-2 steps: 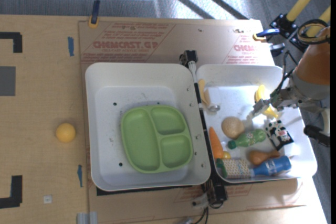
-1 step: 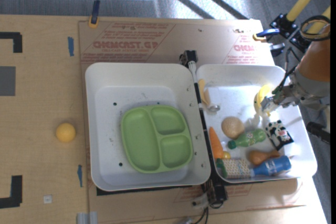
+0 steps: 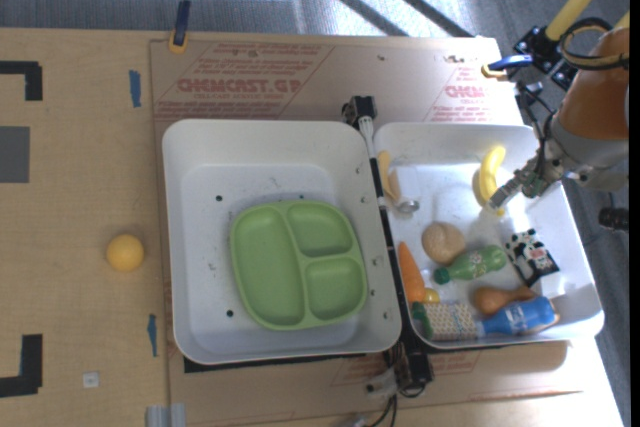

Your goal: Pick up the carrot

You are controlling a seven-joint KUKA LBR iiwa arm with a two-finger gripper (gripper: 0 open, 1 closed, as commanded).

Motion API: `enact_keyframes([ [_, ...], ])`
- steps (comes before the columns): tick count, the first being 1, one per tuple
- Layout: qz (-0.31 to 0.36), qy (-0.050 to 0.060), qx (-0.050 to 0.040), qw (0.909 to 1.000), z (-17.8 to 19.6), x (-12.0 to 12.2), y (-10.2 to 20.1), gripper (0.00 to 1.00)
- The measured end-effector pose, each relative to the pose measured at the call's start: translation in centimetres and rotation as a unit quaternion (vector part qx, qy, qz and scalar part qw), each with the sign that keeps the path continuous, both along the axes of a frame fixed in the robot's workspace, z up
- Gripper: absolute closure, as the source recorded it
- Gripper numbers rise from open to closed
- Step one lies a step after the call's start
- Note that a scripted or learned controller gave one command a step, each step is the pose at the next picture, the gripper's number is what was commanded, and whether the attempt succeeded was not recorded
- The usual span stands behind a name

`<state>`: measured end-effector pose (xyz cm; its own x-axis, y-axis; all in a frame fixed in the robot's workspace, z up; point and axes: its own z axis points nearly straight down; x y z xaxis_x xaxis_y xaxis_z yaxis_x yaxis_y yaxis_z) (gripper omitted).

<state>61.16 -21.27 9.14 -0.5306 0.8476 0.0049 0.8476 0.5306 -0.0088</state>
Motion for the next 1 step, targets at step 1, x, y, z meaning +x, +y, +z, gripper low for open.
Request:
enact_keyframes([
  [1,0.000,-0.008,-0.0018,1.0000,-0.16,0.27,0.07,0.00],
])
